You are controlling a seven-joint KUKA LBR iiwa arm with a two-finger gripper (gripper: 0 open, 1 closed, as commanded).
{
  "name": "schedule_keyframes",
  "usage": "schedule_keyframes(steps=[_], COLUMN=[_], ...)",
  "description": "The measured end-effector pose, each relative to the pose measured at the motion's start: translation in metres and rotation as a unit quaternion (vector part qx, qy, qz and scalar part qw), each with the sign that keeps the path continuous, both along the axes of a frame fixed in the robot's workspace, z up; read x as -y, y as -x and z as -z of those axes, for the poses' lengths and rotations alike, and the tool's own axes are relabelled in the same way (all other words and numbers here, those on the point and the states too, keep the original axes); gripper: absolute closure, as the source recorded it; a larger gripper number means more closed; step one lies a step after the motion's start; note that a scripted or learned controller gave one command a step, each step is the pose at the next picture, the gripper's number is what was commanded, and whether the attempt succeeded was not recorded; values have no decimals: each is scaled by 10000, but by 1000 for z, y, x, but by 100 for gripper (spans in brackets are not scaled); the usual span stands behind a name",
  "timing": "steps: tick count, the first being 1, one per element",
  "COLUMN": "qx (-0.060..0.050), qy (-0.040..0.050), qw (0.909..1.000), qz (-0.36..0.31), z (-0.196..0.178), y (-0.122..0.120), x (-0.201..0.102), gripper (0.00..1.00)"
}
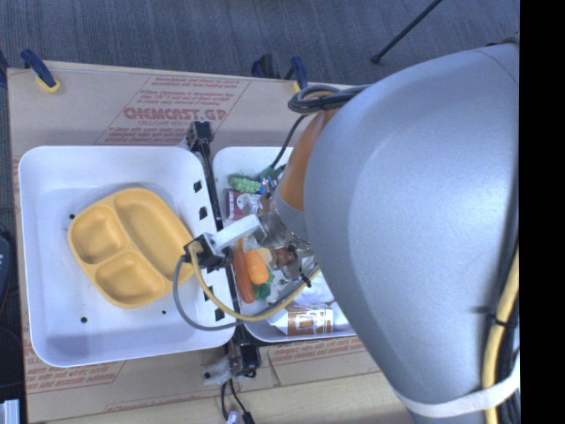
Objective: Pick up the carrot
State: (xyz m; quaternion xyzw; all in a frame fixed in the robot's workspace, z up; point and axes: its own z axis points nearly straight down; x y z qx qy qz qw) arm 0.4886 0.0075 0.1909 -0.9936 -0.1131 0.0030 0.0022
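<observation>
Nearest the camera, a silver-and-brown foil packet (pixel 305 320) lies along the near edge of the right-hand shallow white bin (pixel 231 160). Just beyond it, close against the bin's left wall, lies the orange plastic carrot with a green tip (pixel 251 274), running near to far. The two-finger gripper (pixel 281 256) hangs directly over the carrot's far end, but the bulky grey arm (pixel 424 228) covers so much that I cannot tell how wide it stands or whether it has hold of anything. Farther back sit a green item (pixel 244 183) and a dark red wrapper (pixel 238 204). In the left-hand white bin (pixel 44 325) rests a yellow three-compartment plastic tray (pixel 128 246).

The risk, as I judge it, is the tight fit: with the carrot hugging the wall, one side of the tool may strike the rim, or the rounded carrot may roll away from the grasp.
</observation>
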Motion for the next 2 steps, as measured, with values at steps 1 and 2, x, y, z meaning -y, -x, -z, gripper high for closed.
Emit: schedule_keyframes(steps=[1,2], qx=[0,0], qy=[0,0], qw=[10000,10000], qz=[0,0], z=[0,0], y=[0,0], x=[0,0], gripper=[0,0])
